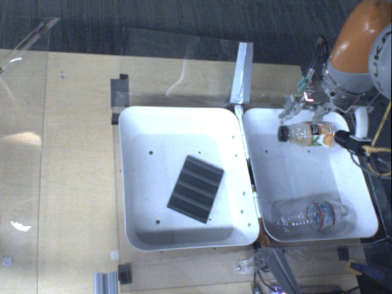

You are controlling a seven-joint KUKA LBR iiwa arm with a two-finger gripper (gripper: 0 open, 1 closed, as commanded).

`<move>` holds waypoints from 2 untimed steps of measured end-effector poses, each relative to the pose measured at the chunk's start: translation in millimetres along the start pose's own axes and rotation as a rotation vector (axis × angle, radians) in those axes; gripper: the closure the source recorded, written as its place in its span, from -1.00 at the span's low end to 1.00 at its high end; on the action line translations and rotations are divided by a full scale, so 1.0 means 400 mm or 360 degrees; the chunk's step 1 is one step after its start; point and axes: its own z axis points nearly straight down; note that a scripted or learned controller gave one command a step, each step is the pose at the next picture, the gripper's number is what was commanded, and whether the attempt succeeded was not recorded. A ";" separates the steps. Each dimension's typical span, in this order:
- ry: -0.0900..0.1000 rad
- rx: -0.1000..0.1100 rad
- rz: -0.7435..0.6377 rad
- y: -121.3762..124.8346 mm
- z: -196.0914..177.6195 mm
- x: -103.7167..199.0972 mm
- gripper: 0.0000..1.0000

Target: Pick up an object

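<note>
A small bottle with a black cap, amber contents and an orange-green label lies on its side at the far end of the right bin. My gripper hangs just above and behind this bottle, under the grey wrist and orange band. A clear plastic bottle with a blue-red label lies on its side near the right bin's front edge. In the left bin a dark ribbed rectangular block lies flat and slanted near the middle.
An upright metal post stands at the back between the two bins. Cables hang off the arm over the right bin's right rim. A clear sheet covers the wooden bench on the left.
</note>
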 end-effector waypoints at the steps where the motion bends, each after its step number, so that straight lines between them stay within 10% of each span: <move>1: -0.0002 -0.0001 -0.0224 0.018 0.247 -0.124 -1.00; 2: -0.0004 -0.0007 -0.0674 -0.129 0.315 -0.211 -1.00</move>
